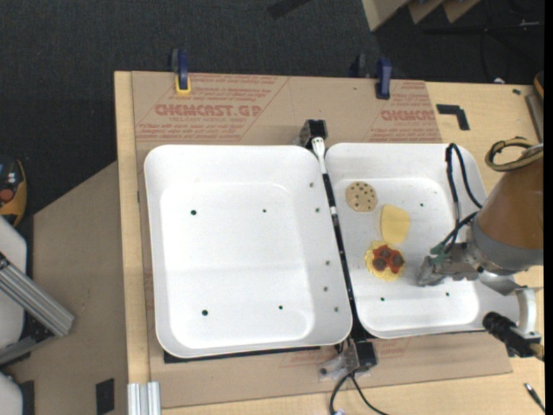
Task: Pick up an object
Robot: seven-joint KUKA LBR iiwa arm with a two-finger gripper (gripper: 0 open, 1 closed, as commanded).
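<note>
Grey two-finger gripper (429,271) is hovering low in the right shallow white plastic bin (406,318), can't tell its grip state, just right of the round yellow-red toy pizza (385,261).

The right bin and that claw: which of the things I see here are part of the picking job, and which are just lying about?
Part of the job:
- claw
- round speckled cookie
- pale yellow piece
- yellow piece with red topping
- right bin, holding all three

Just lying about:
- left bin
- blue clamps
- cardboard sheet
</note>
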